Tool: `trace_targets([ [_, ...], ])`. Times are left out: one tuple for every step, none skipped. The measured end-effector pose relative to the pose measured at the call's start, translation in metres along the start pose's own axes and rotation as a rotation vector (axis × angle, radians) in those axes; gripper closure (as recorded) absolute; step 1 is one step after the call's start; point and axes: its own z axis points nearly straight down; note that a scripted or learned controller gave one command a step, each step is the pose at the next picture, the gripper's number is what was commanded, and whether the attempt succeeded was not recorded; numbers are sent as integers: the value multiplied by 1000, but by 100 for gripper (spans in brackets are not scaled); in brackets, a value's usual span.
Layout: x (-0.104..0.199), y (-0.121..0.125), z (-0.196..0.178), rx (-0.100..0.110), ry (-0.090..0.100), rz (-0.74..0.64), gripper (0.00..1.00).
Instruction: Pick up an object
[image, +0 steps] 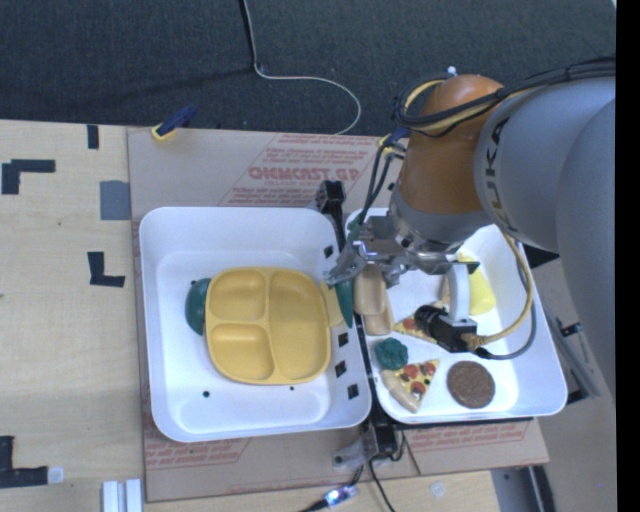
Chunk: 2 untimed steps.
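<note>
Right of centre in the frame, my tool (372, 262) hangs over the near-left corner of the right bin (540, 400), low above a tan, bread-like piece (373, 305) that lies along the wall between the two bins. I judge I am placed there to take that piece, since it is the thing nearest under me. How my tool stands I cannot tell; my own wrist and cables cover it.

Just below the tan piece sit a dark green lump (391, 351) and a pizza slice (411, 382), with a brown disc (470, 384) to their right near the bottom rim. A black fitting (438, 325) on my cable crosses a second slice (410, 326), and a yellow thing (482, 290) shows past it, half covered by my arm. Much of that bin's upper part is hidden under me.

Left of centre, the left bin (165, 300) holds a yellow divided tray (268, 325), lying flat. A dark teal thing (197, 305) pokes out from under its left edge, so its shape is unclear.
</note>
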Motion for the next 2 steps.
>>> trace_targets([
  [2, -1, 16, 1, -1, 0, 100],
  [6, 13, 1, -3, 1, -1, 100],
])
